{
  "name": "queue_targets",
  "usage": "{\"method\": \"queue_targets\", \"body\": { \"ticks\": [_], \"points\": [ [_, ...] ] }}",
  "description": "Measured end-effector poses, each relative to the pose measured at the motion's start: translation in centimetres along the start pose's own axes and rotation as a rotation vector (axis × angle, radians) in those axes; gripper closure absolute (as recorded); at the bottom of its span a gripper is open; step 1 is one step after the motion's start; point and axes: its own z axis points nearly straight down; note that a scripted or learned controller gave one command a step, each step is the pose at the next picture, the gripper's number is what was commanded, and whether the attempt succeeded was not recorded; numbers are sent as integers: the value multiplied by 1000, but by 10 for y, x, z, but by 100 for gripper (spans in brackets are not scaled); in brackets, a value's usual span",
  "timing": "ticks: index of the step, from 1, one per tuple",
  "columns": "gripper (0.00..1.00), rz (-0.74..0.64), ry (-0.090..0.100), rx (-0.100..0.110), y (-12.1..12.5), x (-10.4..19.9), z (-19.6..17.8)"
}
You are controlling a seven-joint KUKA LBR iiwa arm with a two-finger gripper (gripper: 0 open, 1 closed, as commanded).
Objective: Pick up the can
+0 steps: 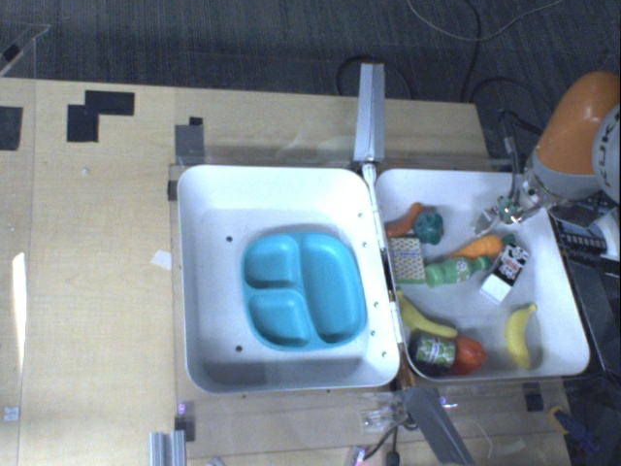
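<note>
The can (432,350) is dark with a green label and lies in the near left corner of the right bin (563,299). It touches a red tomato (470,355) on its right, and a banana (424,319) lies just behind it. My gripper (502,213) hangs over the far right part of the same bin, well away from the can and above the orange carrot (482,248). Nothing shows in its grasp.
The right bin also holds a green bottle (446,272), a checkered box (406,257), a teal toy (428,225), a black-and-white box (506,271) and a second banana (522,335). A blue divided plate (303,289) sits in the left bin (209,260).
</note>
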Motion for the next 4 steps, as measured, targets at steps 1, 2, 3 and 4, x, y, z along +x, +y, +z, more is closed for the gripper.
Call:
{"method": "queue_targets", "body": {
  "ticks": [1, 2, 3, 4],
  "points": [
    [100, 100, -1, 0, 27, -13, -122],
    [100, 252, 2, 2, 42, 16, -135],
    [100, 162, 1, 1, -1, 43, -181],
    [100, 214, 3, 3, 41, 50, -126]
  ]
}}
